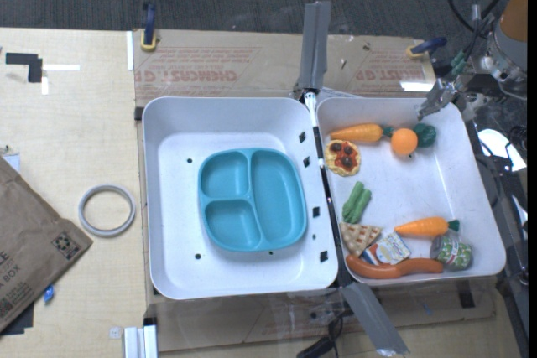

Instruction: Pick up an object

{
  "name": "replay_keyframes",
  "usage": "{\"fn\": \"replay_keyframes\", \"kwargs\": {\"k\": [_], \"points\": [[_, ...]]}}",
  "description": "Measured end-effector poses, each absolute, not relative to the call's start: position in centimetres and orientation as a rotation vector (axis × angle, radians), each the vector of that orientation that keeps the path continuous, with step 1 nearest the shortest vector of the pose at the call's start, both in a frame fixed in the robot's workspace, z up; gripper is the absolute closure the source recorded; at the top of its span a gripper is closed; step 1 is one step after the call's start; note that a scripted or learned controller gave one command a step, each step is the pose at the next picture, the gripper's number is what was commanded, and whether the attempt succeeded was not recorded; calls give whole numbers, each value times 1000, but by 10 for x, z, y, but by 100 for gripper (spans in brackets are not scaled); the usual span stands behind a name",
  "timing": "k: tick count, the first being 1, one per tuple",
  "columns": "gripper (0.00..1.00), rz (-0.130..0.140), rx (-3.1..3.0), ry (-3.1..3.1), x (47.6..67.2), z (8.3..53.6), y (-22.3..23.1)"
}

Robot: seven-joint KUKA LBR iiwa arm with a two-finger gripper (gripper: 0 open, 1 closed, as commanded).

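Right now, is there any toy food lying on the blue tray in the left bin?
No, the blue tray has bare compartments; the toy food, such as the carrot, lies in the right bin.

A divided tray (252, 200) lies in the left bin (159, 205); toy foods (394, 247) fill the right bin (470, 172).

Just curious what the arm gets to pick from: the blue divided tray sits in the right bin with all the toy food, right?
Not quite. The camera view shows the blue tray alone in the left bin. The toy food, such as the carrots and orange, lies in the right bin.
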State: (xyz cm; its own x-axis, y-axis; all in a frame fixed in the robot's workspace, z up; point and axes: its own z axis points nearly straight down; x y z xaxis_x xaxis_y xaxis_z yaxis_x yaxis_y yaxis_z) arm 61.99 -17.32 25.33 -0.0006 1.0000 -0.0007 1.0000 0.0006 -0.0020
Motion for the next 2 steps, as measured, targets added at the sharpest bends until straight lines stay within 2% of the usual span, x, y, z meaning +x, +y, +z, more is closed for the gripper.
{"fn": "replay_keyframes", "kwargs": {"k": [1,2], "points": [[0,-1,-2175,-2273,660,94,-196],[0,1,-1961,-2453,568,92,-108]]}}
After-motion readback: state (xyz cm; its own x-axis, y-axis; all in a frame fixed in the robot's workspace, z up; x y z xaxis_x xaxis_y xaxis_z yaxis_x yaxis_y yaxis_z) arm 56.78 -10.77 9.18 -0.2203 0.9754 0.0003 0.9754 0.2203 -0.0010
